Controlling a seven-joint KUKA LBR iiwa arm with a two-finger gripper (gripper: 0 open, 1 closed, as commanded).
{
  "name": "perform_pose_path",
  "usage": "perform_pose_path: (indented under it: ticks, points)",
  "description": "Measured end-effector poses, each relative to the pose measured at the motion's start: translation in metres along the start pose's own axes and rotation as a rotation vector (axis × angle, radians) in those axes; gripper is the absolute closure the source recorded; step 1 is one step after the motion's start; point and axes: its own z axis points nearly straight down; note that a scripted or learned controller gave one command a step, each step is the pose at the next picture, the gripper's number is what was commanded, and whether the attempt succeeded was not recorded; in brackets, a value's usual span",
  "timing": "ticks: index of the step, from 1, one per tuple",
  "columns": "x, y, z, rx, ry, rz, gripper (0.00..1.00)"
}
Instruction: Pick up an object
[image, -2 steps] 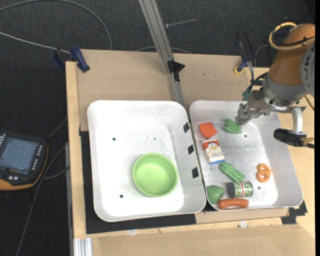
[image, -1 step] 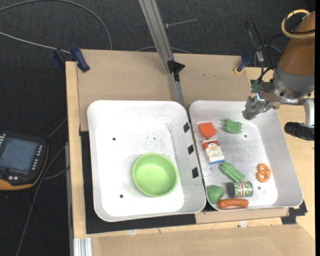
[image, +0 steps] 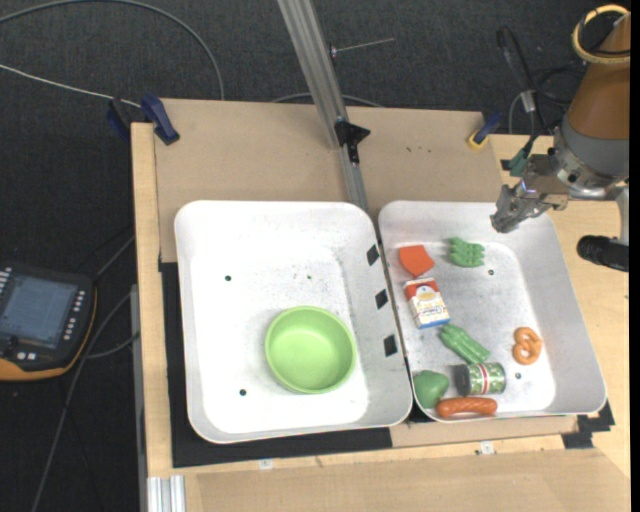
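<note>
Over the far right corner of the right-hand shallow white bin (image: 560, 300) we see the two-finger gripper (image: 507, 216) hanging above the rim, at the end of the grey arm with its orange band (image: 603, 100). Whether it is open or closed we cannot tell — nothing visible sits in it. Below it in that bin lie a knobbly green toy (image: 465, 252), an orange block (image: 417, 260), a small white-and-red carton (image: 426, 303), a long green vegetable toy (image: 464, 344), an orange pretzel (image: 527, 345) near the right wall, a green-labelled can (image: 481, 378), a green rounded piece (image: 432, 386) and a red sausage (image: 466, 406) against the near rim. Bare floor opens between the carton and the pretzel. In the left white bin (image: 260, 240) we find a round light-green bowl (image: 310, 349) — wide room lies around it.
</note>
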Motion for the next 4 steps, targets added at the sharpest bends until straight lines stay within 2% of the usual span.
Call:
perform_pose_path:
  ticks: [2,4]
  points:
    - [0.116,-0.009,0.003,0.003,0.002,-0.005,1.0]
    - [0.214,-0.002,-0.013,0.002,0.002,-0.004,1.0]
